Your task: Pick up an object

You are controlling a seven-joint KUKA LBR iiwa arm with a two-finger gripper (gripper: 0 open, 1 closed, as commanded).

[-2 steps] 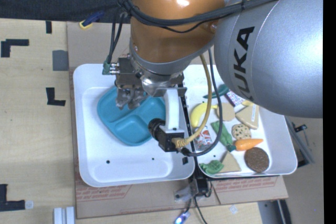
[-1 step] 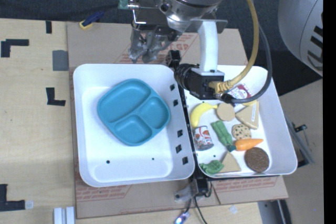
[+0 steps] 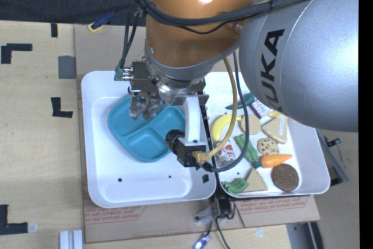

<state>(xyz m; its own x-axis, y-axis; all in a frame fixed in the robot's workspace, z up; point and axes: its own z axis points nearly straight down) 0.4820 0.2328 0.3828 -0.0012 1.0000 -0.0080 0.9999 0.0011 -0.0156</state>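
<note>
blue tray [image 3: 145, 136] lies under gripper [image 3: 143, 109] in left bin [image 3: 99, 143].

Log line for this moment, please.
gripper: low over blue tray | bin: left bin | grasp: unconfirmed | right bin: toy food untouched

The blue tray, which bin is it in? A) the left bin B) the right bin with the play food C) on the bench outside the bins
A: the blue tray lies in the left bin, under the hand, while the play food sits in the right bin.
</note>
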